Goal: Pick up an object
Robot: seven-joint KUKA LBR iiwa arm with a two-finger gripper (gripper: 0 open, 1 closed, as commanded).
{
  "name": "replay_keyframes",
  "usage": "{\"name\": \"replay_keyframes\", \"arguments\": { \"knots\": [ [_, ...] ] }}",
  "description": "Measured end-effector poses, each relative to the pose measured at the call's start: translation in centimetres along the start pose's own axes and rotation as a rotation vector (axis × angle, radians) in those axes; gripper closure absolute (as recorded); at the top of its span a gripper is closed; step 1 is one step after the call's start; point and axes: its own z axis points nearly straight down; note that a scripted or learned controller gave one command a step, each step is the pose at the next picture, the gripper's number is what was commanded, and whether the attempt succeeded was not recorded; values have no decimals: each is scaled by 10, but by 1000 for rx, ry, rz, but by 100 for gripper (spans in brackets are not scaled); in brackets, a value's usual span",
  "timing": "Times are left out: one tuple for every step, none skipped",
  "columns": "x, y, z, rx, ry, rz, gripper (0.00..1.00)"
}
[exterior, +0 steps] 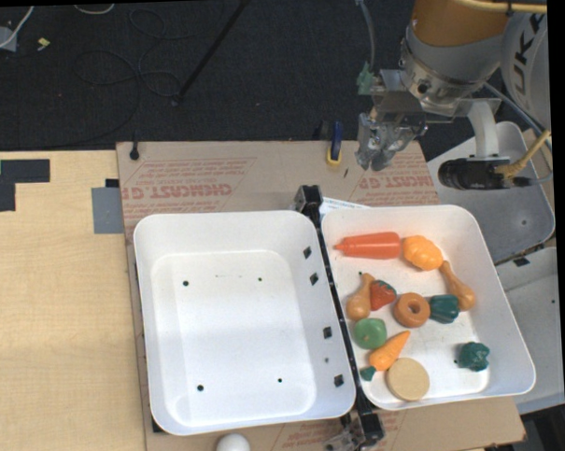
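Nearest you, a white plastic ball [232,449] sits below the two white bins [315,230]. Right bin holds toy food: long orange plastic carrot [368,246] at its top, brown ring doughnut [412,310] mid-bin. Gripper [380,153] hangs above that bin's top edge; you can't tell its opening, nothing visibly held.

Left bin [163,272]: floor unobstructed, open to descent anywhere within its walls. Right bin [494,257]: crowded. Long carrot [368,246] and yellow piece [422,253] block the 12 o'clock band; pear [360,301], strawberry [383,293], doughnut [412,310] and dark green pepper [444,307] crowd the centre, closely packed; green ball [369,333], small carrot [389,351] and tan disc [407,379] occupy 6 to 7 o'clock. Bare floor lies around the green piece [473,355] at 4 o'clock. Black clips [326,332] stand along the shared wall. End effector [384,150] hangs beyond the right bin's 12 o'clock rim, over the desk [43,305].
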Motion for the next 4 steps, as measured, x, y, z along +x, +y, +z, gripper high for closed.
{"name": "replay_keyframes", "arguments": {
  "knots": [
    [25,-1,-143,-29,2,-4,100],
    [9,-19,-15,-1,0,1,100],
    [22,-1,-142,-26,1,-3,100],
    [25,-4,15,3,0,1,100]
  ]
}}
